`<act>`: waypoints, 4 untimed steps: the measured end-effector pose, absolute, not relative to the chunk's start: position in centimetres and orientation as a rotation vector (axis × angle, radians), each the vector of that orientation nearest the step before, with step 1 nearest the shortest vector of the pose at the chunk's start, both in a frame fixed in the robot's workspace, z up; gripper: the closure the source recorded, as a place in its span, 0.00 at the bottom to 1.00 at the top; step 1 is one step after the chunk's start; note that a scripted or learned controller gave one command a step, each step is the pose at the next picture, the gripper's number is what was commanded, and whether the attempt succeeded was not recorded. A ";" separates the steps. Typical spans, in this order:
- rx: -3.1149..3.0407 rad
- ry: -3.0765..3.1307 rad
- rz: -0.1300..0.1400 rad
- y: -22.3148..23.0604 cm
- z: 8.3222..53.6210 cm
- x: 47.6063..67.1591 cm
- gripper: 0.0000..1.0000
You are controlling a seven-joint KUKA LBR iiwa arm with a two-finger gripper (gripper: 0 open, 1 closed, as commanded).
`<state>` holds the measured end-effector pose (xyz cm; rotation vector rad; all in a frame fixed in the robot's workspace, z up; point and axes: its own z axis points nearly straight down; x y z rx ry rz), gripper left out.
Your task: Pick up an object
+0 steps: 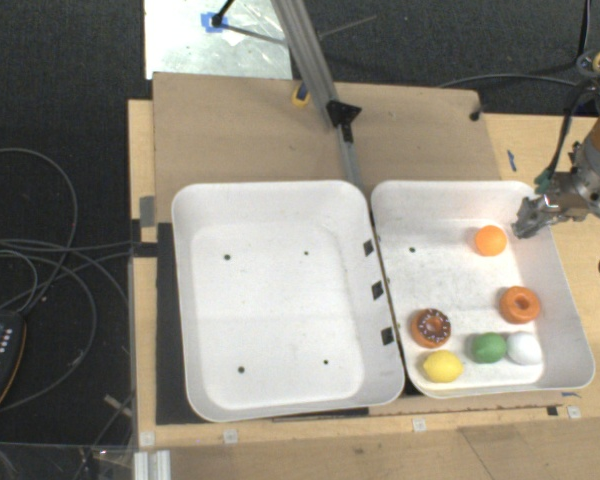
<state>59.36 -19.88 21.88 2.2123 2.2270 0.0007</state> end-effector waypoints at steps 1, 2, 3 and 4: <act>2.211 2.234 0.003 -14.0 21.3 59.1 1.00; 2.209 2.233 0.005 -9.1 22.4 59.9 1.00; 2.210 2.234 0.004 -3.6 21.6 60.3 1.00; 2.210 2.233 0.005 0.9 22.2 60.7 1.00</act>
